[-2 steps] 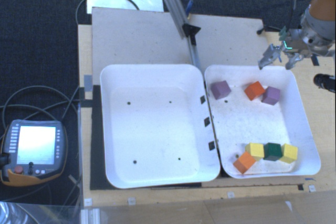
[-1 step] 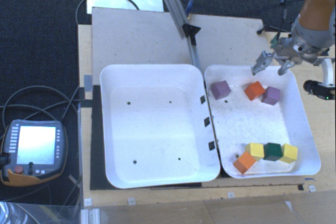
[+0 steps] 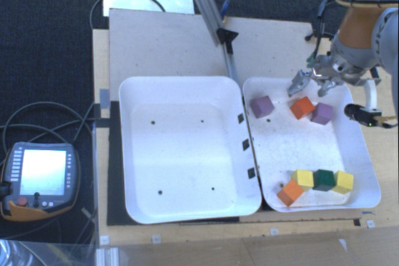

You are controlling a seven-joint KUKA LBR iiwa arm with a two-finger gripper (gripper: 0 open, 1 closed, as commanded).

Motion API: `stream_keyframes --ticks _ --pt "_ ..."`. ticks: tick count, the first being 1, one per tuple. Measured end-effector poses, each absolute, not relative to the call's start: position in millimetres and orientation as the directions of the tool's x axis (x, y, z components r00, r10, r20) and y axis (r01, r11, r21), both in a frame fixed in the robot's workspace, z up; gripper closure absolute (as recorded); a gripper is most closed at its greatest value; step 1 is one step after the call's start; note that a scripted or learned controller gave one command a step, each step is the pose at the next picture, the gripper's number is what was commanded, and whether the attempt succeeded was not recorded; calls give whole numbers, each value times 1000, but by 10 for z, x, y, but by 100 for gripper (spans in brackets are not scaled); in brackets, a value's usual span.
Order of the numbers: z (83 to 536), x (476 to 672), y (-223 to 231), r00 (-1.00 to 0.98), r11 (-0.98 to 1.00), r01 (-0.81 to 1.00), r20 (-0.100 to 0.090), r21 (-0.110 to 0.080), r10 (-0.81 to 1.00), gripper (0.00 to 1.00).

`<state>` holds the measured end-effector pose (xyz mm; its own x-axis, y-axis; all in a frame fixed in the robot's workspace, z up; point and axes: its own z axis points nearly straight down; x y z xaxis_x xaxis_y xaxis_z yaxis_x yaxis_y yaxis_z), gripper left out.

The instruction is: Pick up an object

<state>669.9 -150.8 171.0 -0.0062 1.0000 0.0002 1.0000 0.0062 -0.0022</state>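
Seven blocks sit in the right bin (image 3: 358,152). The gripper (image 3: 313,85) hangs with its fingers spread apart, nothing between them. Right below it is an orange block (image 3: 302,107), with purple blocks on either side (image 3: 262,106) (image 3: 322,113). The rest are well below it, by the bin's near edge.

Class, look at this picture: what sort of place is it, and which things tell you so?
Probably a robotics lab: a robot arm over two white bins, coloured test blocks, and a teach pendant.
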Motion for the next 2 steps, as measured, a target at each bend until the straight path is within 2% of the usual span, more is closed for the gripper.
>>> stream_keyframes --ticks 1,2 --pt "1228 6810 -1470 -7 7 1000 -3 5 1000 0" --pt "1371 6826 -1473 -10 10 1000 -4 10 1000 100"
